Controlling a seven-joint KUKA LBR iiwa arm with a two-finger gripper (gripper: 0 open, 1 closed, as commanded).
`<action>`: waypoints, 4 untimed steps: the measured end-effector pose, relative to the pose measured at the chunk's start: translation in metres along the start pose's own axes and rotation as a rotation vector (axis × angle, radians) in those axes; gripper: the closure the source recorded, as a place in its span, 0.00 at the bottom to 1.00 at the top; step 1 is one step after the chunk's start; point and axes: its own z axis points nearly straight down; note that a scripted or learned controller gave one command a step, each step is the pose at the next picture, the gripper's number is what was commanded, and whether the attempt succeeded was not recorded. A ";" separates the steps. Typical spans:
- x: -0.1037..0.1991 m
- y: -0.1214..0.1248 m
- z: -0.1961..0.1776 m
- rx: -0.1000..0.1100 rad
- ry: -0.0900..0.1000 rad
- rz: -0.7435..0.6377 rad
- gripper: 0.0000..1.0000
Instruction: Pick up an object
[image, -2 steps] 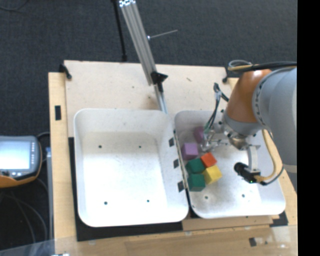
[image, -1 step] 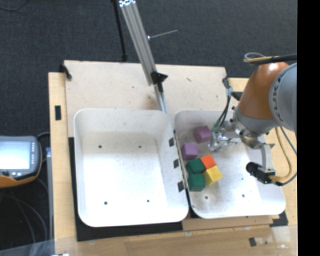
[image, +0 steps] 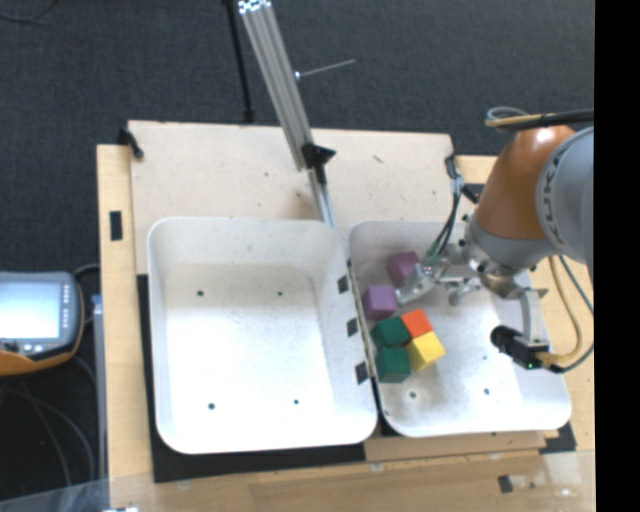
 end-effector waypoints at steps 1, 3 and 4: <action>0.014 -0.070 0.020 0.005 0.000 0.000 0.00; 0.011 -0.029 0.053 0.001 -0.002 0.000 0.00; 0.024 0.028 0.064 -0.003 -0.001 -0.007 0.00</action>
